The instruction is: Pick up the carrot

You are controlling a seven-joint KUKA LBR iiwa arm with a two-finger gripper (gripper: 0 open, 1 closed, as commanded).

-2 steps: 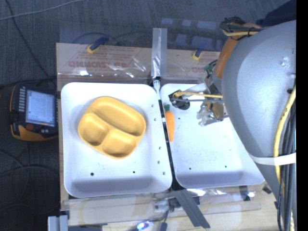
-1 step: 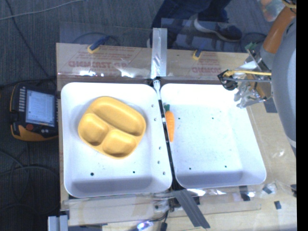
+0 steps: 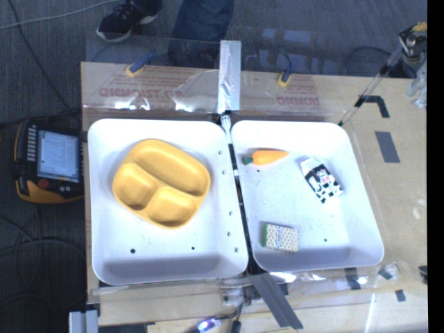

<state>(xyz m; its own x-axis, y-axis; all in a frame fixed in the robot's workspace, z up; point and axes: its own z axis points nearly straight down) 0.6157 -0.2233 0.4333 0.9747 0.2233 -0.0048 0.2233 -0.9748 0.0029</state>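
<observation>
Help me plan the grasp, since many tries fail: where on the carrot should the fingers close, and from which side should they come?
Probably grip the carrot across its thick orange middle, coming straight down from above. It lies flat and lengthwise left to right near the right bin's far wall, green end toward the divider, so the fingers should close front to back across its narrow width. The boxes lie well apart from it.

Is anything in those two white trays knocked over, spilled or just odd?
Nothing looks spilled or broken. The carrot lies on its side near the right bin's far left corner, the patterned box sits askew to the walls, and a small speckled block lies flat. The yellow tray sits skewed in the left bin.
</observation>
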